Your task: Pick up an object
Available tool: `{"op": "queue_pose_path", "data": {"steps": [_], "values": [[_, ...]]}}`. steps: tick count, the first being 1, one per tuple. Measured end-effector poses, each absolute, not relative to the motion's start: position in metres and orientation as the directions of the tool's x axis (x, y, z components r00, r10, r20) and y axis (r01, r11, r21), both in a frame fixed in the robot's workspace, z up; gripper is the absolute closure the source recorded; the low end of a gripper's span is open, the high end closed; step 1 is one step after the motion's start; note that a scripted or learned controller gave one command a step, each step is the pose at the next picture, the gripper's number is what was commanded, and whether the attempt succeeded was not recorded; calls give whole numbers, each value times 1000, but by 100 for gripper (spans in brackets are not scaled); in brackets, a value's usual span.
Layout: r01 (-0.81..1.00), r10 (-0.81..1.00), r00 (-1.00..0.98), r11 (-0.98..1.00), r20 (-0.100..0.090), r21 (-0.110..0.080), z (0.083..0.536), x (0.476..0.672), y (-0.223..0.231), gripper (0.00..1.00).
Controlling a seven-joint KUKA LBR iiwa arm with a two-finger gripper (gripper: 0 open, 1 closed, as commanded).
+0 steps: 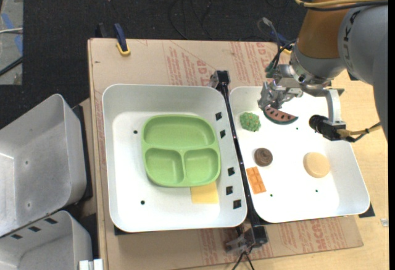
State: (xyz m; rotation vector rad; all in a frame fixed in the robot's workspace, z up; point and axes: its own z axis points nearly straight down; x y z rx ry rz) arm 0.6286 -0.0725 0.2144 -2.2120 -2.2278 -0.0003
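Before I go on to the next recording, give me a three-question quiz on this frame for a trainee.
1. True or false: the green divided plate lies in the left bin.
2. Which item lies nearest the gripper? A. the round cream disc B. the watermelon slice C. the yellow square
3. Fill in: the orange card lies in the ___ bin, close to the divider.

Key
1. True.
2. B; the slice lies just below the gripper in the right bin, and the view does not show it gripped.
3. Right; it sits below the brown round piece and the green broccoli piece.
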Motion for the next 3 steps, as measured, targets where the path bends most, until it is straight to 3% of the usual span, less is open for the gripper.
{"op": "queue_pose_path", "data": {"steps": [3], "values": [[1000,1000,-7,7,2,2,240,641,80,100]]}}
